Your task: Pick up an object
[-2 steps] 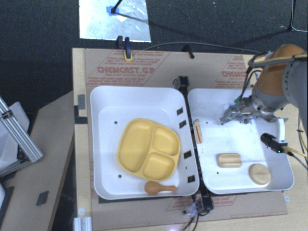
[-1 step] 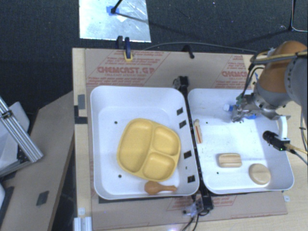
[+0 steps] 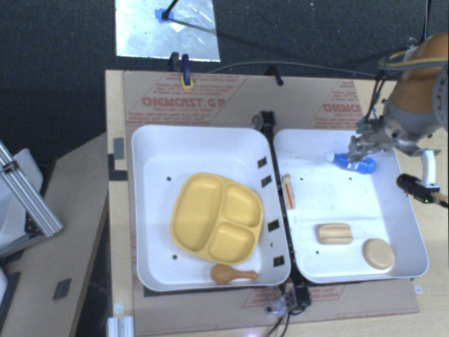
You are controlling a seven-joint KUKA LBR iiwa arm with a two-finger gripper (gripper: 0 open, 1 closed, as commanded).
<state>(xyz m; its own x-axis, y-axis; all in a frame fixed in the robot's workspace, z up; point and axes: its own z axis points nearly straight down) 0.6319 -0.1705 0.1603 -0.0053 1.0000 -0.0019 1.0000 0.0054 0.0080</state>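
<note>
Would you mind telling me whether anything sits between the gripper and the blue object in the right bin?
Nothing visible does. The gripper is directly over the blue object at the far side of the right bin. The bread roll and round cookie lie well nearer the front.

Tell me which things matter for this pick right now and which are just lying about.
In play: gripper, over the blue object in the right bin.

Lying about: yellow divided plate, drumstick, bread roll, round biscuit, thin stick.
</note>
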